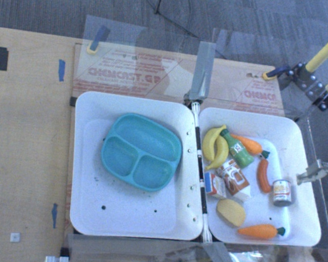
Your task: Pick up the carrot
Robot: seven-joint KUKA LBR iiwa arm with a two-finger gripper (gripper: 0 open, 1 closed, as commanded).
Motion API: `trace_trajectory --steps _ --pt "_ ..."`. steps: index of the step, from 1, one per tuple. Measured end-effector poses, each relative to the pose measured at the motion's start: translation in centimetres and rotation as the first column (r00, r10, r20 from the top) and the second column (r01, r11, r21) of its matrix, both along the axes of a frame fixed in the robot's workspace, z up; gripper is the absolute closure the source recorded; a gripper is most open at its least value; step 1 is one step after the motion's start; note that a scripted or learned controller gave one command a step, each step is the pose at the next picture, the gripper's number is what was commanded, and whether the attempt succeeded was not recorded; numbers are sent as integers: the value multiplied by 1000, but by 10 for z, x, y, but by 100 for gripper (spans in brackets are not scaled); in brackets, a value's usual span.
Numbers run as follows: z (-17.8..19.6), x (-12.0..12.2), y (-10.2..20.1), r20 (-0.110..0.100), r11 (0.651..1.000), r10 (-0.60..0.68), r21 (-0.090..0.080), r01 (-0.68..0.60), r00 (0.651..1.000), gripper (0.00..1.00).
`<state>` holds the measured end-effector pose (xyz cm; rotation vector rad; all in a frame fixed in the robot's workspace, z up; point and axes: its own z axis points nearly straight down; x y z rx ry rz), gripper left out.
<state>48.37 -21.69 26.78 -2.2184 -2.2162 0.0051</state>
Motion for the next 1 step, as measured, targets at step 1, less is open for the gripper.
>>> trace_trajectory --steps 1 --pt "-126 -6 15 -3 964 -267 -1 267 964 0"
